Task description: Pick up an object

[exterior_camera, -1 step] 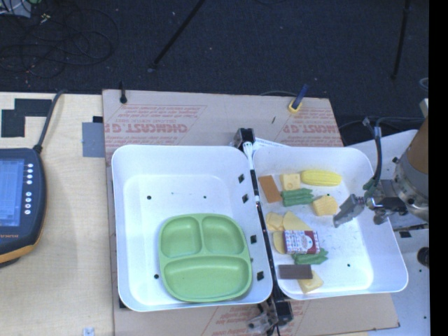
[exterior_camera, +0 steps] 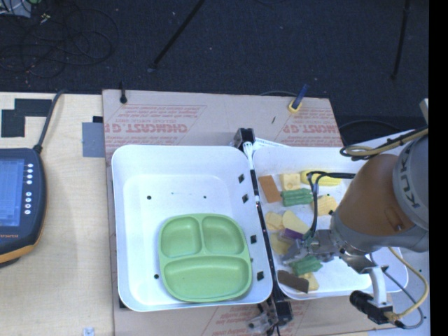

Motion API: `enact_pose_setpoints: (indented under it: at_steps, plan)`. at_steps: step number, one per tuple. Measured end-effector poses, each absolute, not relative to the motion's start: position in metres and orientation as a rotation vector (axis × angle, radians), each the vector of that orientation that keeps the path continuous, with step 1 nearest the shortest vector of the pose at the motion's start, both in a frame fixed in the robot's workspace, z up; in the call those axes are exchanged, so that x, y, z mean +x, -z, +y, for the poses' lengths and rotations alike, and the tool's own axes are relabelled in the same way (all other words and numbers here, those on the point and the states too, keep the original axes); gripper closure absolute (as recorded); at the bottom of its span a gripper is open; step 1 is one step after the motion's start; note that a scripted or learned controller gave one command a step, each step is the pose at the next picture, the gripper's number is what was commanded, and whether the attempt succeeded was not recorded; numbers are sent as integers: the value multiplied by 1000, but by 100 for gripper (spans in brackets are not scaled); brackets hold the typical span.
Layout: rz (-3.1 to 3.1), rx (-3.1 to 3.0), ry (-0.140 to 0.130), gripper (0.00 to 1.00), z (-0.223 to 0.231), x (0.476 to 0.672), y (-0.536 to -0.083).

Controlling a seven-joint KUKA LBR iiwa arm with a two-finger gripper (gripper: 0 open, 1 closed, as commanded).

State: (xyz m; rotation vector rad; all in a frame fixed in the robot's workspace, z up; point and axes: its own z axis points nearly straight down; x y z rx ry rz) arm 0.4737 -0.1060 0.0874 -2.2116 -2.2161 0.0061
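The right bin [exterior_camera: 364, 280] holds a heap of small toy pieces. Among them are a brown block [exterior_camera: 268, 187], a green piece [exterior_camera: 297, 197], several yellow pieces [exterior_camera: 294, 222], a purple piece [exterior_camera: 291, 234] and a dark brown piece [exterior_camera: 294, 283]. My gripper [exterior_camera: 313, 249] is low inside this bin, over the front part of the heap. A second green piece [exterior_camera: 306, 264] lies right at its tip, and I cannot tell whether it is touched. The grey and orange wrist [exterior_camera: 371, 205] hides the bin's right half.
The left bin [exterior_camera: 140, 166] bears a green divided plate [exterior_camera: 204, 256]. The raised wall between the bins [exterior_camera: 253, 208] runs just left of the heap. A tablet-like pendant [exterior_camera: 17, 198] lies on the bench at far left. Cables [exterior_camera: 413, 285] trail at the front right.
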Motion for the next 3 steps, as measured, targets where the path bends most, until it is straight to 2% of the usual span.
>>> enact_pose_setpoints:
  at_steps: [1,2,3]
  plan:
    - [-2226,-2219,1,0,-91,546,-90]
    - [-2215,-2223,2,100,-92,544,-100]
    - [-2230,-2217,8,100,-35,567,-193]
